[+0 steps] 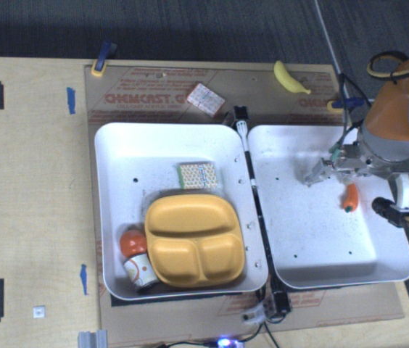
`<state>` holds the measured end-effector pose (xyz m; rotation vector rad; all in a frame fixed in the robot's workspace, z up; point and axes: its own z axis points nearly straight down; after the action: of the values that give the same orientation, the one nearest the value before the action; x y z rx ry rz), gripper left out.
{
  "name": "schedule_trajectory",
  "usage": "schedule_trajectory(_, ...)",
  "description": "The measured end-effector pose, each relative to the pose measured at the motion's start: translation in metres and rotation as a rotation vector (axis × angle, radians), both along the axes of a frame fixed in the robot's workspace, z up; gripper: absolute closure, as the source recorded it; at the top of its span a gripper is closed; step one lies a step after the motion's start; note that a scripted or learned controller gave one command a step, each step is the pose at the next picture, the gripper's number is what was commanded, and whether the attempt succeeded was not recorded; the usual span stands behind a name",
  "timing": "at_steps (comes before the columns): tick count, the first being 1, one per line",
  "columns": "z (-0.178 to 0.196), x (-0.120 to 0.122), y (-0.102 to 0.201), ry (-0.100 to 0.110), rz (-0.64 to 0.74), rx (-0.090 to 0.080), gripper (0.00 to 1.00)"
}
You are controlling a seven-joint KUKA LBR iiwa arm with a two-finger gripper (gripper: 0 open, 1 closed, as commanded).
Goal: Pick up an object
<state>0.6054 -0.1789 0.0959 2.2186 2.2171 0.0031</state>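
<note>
My gripper (312,173) reaches in from the right and hangs low over the upper middle of the right bin (313,259). A small orange carrot-shaped object (349,197) lies in that bin, just right of and below the gripper and apart from it. The left bin (117,194) holds a yellow divided tray (193,239), a green patterned packet (197,175), a red-orange ball (133,243) and a small white-and-orange can (141,270). The can and ball sit against the tray's left side.
A yellow banana (290,78) and a small checkered packet (206,98) lie on the cardboard behind the bins. A blue clamp (104,55) sits at the cardboard's back left corner. The arm's orange band (397,114) and cables crowd the right bin's far right side.
</note>
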Motion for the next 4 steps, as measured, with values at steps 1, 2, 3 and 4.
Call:
schedule_trajectory(1,-0.010,-0.067,0.061,0.005,0.001,0.003,0.00)
schedule_trajectory(2,-0.010,-0.091,0.088,0.003,0.001,0.003,0.00)
schedule_trajectory(3,-0.010,-0.066,0.082,0.002,0.000,0.002,0.00)
schedule_trajectory(4,-0.010,-0.071,0.082,0.002,0.000,0.002,0.00)
